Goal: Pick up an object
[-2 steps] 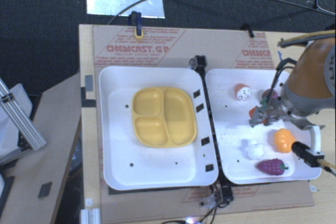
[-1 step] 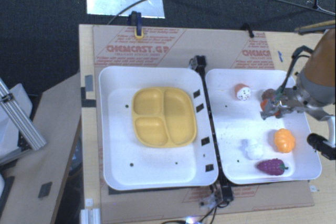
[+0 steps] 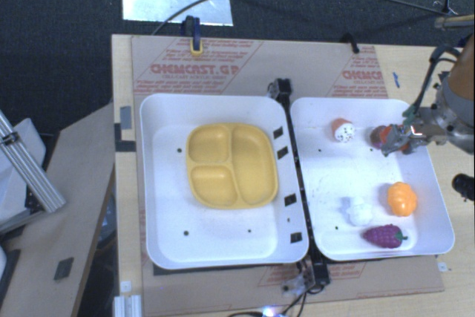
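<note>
My gripper (image 3: 395, 140) reaches in from the right over the upper right part of the right bin (image 3: 326, 182). A small reddish-brown object (image 3: 379, 134) sits right at its tip, partly covered by it; whether it is gripped cannot be made out. To the left of that lies a small orange and white speckled toy (image 3: 342, 131). Further toward the front are an orange pumpkin-like toy (image 3: 401, 198), a white lumpy toy (image 3: 360, 212) and a purple bunch of grapes (image 3: 384, 236).
The left bin (image 3: 167, 234) holds a yellow divided plate (image 3: 230, 165). A row of black clips (image 3: 286, 167) runs along the seam between the bins. Cardboard lies under both bins, with cables arching across the back.
</note>
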